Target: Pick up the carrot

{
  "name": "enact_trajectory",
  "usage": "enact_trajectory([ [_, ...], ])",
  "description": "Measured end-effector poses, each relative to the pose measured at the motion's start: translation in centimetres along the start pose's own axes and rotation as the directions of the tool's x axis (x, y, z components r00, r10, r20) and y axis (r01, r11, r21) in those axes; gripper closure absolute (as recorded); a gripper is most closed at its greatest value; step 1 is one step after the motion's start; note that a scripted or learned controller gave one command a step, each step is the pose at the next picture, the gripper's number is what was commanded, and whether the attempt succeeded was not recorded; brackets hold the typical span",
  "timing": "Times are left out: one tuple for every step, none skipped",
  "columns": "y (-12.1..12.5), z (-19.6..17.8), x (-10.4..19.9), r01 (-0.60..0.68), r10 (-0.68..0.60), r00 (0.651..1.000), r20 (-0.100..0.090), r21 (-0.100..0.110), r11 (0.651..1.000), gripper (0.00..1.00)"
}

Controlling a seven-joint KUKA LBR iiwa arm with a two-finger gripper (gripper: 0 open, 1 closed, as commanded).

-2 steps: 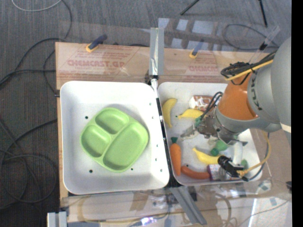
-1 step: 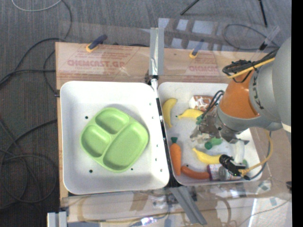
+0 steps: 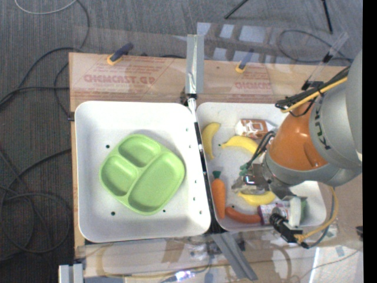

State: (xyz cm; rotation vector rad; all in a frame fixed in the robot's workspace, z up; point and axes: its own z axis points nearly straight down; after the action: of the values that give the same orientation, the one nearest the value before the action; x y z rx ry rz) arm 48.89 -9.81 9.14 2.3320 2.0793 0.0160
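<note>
Carrot (image 3: 218, 196): lies at 9 o'clock in the right bin (image 3: 227, 112), along its left wall, green top toward 12
Gripper (image 3: 248, 180): hovers at 3 o'clock of the carrot, likely lining up; finger state cannot be told
Green tray (image 3: 143, 173): left bin (image 3: 94, 114), unused

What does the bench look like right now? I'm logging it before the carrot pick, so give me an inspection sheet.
Surface: two white bins side by side on a bench.
Job's things: carrot lying in the right bin near its left wall, not held.
Clutter: green divided plate in the left bin; bananas, hot dog in the right.
Grippers: gripper low over the right bin, right of the carrot.
Cables: black cables on the floor.
Surroundings: grey carpet.
</note>
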Motion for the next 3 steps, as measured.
enact_trajectory([
  [0.2,0.1,-1.4,-0.395,0.396,0.918,-0.008,0.009,0.918,1.00],
  [0.0,0.0,-0.4,-0.069,0.069,0.998,0.006,0.000,0.998,1.00],
  [0.1,0.1,-0.3,-0.483,0.483,0.875,-0.007,0.011,0.875,1.00],
])
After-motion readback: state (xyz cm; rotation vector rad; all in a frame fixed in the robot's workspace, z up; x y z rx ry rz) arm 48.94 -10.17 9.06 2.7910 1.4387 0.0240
